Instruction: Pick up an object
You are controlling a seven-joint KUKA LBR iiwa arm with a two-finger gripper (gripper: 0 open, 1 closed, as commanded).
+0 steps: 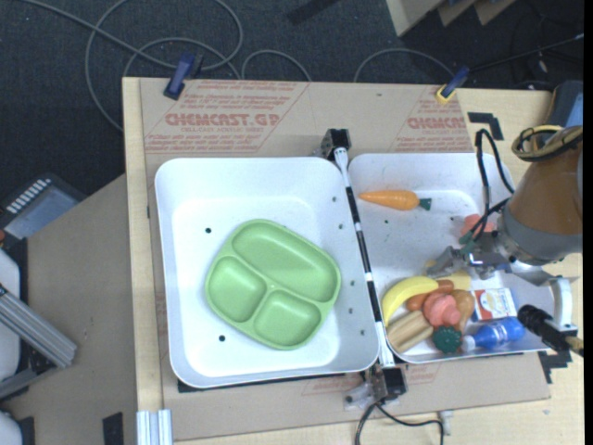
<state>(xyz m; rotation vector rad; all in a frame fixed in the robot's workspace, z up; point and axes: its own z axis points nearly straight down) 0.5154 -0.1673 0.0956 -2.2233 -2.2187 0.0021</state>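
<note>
The right bin point(408, 170) holds an orange carrot point(393, 198) near its back. A heap lies at its front: a yellow banana point(411, 292), a red round fruit point(443, 311), a tan roll point(408, 328), a dark green piece point(447, 340), a blue bottle point(496, 334) and a white carton point(493, 302). My gripper point(460, 255) hangs low over the bin's right half, just behind the banana and the heap. A small red-pink object point(473, 222) shows right behind the gripper, partly hidden by the wrist.
The left bin point(185, 202) holds a green divided plate point(271, 284). A black divider point(357, 239) runs between the bins. The grey arm point(547, 202) with cables covers the right bin's right wall. Cardboard point(222, 119) lies behind the bins.
</note>
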